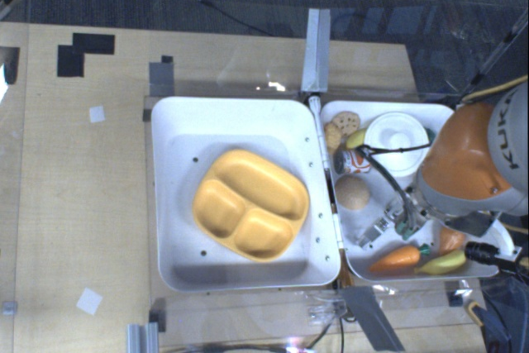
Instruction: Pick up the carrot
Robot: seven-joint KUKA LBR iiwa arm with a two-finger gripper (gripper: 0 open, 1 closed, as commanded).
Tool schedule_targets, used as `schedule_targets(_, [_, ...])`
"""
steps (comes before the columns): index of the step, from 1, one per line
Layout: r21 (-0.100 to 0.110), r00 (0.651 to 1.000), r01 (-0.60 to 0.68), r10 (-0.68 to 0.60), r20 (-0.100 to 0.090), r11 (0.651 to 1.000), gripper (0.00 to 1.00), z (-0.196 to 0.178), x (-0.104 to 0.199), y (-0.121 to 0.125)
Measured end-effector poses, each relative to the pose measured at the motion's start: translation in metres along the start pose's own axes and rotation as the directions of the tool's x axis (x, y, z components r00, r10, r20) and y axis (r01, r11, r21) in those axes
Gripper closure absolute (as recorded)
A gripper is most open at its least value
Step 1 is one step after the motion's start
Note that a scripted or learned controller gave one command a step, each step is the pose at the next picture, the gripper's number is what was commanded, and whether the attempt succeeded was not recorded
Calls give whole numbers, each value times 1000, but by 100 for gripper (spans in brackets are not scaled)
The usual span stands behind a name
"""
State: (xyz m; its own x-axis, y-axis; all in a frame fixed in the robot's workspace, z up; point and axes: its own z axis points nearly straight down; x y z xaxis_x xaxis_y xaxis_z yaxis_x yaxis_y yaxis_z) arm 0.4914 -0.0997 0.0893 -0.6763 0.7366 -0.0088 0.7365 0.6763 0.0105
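Observation:
The orange carrot (396,259) lies along the front wall of the right bin (364,264), pointing left. A yellow-green banana (442,262) touches its right end. My gripper (382,227) hangs low in the right bin, just above and slightly left of the carrot, tilted toward the lower left. Nothing shows in its grasp. The arm's orange band (467,157) covers the bin's right part.
The right bin also holds a beige round item (354,194), a red-and-white can (355,163), a cookie (343,126), a white bowl (397,140) and another orange item (451,240). A yellow divided plate (250,202) lies in the left bin (173,136).

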Motion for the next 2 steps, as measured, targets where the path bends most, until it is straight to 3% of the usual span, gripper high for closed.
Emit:
schedule_targets(1, [-7, 1000, 6, -6, 8, 1000, 100, -13, -2, 4])
schedule_targets(2, [5, 1000, 28, -28, -3, 1000, 100, -16, 2, 2])
